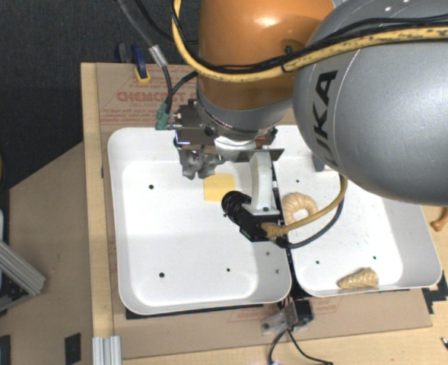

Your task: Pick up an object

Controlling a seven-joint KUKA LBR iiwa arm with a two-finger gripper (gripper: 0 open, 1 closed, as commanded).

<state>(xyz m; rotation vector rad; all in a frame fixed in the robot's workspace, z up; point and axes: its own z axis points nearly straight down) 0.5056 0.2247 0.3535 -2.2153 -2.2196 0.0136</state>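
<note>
A pale yellow flat block (218,188) lies in the left bin (163,242), towards its back right part. My gripper (196,166) hangs just to the upper left of the block, under the orange wrist band (262,21). Whether it touches the block is hidden by the wrist. A beige croissant-shaped piece (299,206) rests in the right bin (383,249) close to the divide. Another beige pastry-like piece (358,280) sits near that bin's front rim.
The big grey arm link (391,90) covers the back of the right bin. A black hose end and yellow cable (243,215) dangle over the divide between the bins. Brown board surrounds the bins, with a blue clamp (141,63) at the back.
</note>
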